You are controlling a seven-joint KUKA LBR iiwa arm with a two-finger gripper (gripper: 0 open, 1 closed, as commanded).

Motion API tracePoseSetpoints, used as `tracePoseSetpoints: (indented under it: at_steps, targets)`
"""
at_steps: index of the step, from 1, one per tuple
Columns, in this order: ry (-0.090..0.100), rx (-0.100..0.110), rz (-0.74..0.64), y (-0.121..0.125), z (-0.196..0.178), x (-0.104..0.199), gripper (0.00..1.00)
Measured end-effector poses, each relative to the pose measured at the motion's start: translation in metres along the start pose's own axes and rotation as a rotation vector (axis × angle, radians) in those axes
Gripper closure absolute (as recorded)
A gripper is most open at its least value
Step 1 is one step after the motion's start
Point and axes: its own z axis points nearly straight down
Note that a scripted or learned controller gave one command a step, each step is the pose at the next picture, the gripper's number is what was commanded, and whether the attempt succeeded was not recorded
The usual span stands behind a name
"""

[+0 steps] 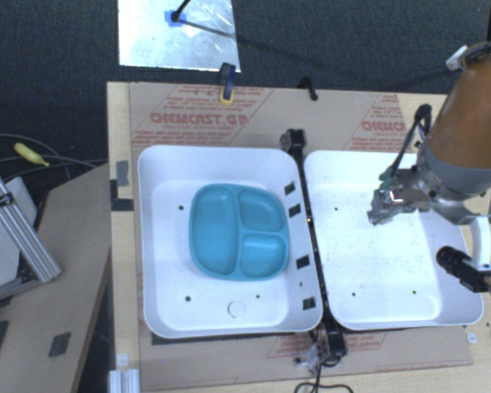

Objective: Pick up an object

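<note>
The blue divided plate (237,231) sits mid left bin (159,178), with bare white floor all around it (nothing crowding its rim). The gripper (385,211) hovers over the right bin (352,301), toward its back half; too blurry, can't tell its state.

Two shallow white bins side by side — left bin (159,244), right bin (344,305). One blue divided plate (237,230) in the left bin, three compartments counted. One small clear disc-like item (236,308) near that bin's front wall; kind unclear. One arm (470,113), one gripper (385,207) over the right bin. Four small black clips (295,211) along the seam between the bins. One yellow-tipped clamp (227,84) at the board's far edge. One reflective sheet (147,23) beyond the board.
</note>
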Motion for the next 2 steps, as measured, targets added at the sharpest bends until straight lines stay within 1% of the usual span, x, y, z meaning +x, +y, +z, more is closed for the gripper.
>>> tracePoseSetpoints:
  at_steps: [1, 2]
  targets:
    - [0.003, 0.002, -0.005, -0.022, -0.019, 0.122, 1.00]
    - [-0.003, 0.003, 0.017, -0.023, -0.010, 0.048, 1.00]
